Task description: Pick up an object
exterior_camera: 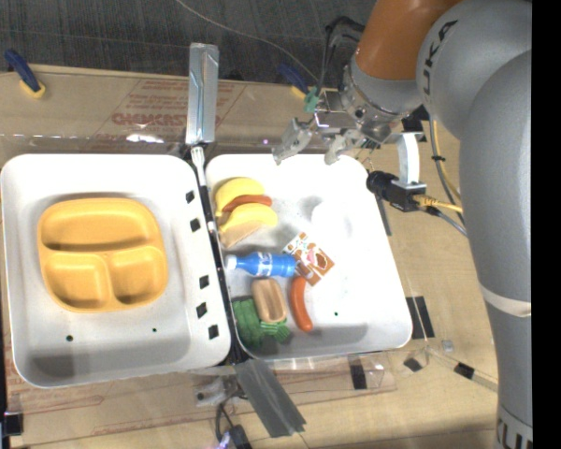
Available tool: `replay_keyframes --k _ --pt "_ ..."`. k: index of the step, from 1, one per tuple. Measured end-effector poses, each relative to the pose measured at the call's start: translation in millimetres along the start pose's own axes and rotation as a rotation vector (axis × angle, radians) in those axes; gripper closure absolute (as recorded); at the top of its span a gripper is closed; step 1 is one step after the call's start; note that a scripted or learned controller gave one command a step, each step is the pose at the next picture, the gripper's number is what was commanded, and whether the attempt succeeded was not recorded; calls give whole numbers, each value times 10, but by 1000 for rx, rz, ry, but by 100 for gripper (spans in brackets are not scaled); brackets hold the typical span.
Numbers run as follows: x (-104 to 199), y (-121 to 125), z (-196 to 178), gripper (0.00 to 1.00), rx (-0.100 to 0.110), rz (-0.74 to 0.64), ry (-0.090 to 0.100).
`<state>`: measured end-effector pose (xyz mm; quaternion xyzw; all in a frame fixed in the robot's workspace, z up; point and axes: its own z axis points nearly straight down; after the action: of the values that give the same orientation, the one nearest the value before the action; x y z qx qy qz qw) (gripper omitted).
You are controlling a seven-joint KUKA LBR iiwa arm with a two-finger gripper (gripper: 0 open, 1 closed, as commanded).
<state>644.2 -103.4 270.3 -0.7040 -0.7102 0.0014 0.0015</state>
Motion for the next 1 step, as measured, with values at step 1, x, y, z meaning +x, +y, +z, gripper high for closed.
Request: replay_keyframes --k 1 --pt "-375 -614 789 0 6 31 -1"
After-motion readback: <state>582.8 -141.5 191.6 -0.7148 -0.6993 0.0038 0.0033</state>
